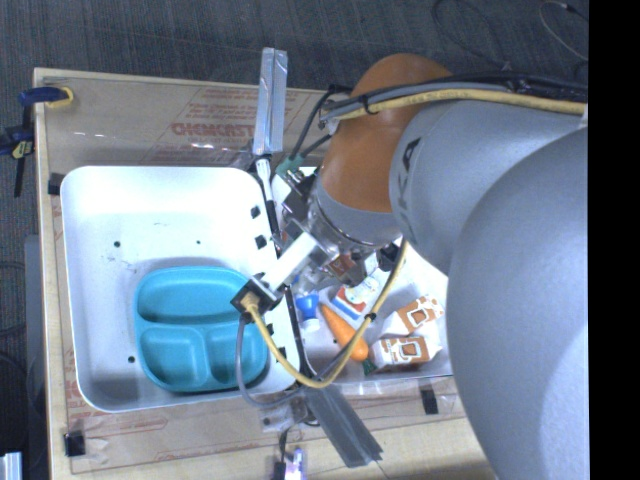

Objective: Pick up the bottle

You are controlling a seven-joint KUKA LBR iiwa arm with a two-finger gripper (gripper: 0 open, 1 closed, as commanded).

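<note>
2 white bins: left bin (90, 268) holds 1 blue tray (195, 328); right bin, under arm (480, 228), shows 1 orange item (345, 330) and 2 cartons (405, 348). Gripper state: cannot tell.

The bench (150, 108) carries two white bins. The left bin (150, 208) sits at nine o'clock. The right bin (400, 380) is at four o'clock.

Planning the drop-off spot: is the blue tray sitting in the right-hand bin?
No, the blue tray lies in the left bin, near its front edge, left of the arm.
</note>
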